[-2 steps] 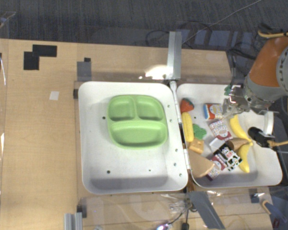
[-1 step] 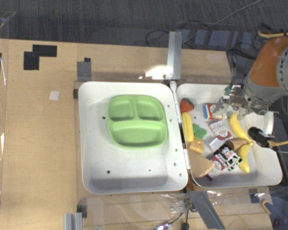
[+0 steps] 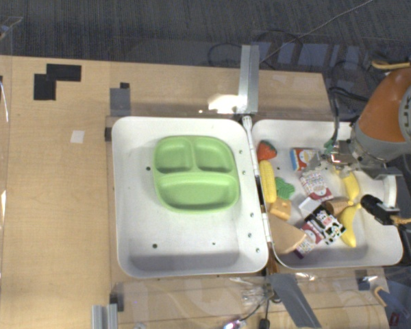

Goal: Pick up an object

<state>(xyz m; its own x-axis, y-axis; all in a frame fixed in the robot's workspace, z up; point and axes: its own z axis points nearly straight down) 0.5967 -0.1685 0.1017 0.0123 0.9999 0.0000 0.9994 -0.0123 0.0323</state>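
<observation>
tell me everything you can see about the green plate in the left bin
The green plate is a light green, rounded-rectangle tray that looks like matte plastic. Raised ridges split it into three compartments: two smaller ones along the far side and one wide one nearer the camera. It lies flat and upright on the floor of the left bin, roughly centred, slightly toward the far side. It touches nothing but the bin floor.

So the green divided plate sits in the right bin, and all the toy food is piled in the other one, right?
Not quite. The green divided plate lies in the left bin, as the camera view shows. The toy food, such as the corn cob and bananas, is in the right bin.
</observation>
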